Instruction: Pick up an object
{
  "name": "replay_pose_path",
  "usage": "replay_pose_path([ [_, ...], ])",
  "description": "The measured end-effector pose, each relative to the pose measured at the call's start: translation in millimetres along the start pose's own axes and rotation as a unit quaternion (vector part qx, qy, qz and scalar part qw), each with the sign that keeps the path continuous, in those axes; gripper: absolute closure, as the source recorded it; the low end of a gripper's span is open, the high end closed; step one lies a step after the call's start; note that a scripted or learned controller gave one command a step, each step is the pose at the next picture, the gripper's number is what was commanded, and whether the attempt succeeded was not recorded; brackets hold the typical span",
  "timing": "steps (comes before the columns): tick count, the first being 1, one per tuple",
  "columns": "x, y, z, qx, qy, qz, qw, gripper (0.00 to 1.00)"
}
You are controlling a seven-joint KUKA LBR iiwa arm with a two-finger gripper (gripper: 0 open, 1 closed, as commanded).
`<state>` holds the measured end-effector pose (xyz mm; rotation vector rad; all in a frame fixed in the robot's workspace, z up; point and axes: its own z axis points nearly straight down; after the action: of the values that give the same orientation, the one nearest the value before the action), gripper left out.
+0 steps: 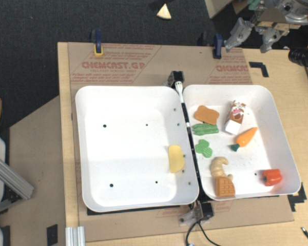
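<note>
Waffle-shaped brown toy (225,186) plus six more toys crowd the right white bin (280,142); one yellow piece (176,159) sits left; gripper (254,34) spread, empty.

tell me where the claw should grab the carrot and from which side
Grip the carrot across its thick orange middle, coming straight down. It lies flat and slanted, green end low toward the left. Close across the narrow width, not along its length. The milk carton sits close at its upper left, so stay toward the lower half.
</note>
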<state>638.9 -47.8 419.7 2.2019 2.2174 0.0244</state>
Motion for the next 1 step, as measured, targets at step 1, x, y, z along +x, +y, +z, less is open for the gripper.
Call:
replay_pose_path([
  [1, -2.9, -1.1, 0.6, 0.008, -0.001, 0.002, 1.0000, 1.00],
])
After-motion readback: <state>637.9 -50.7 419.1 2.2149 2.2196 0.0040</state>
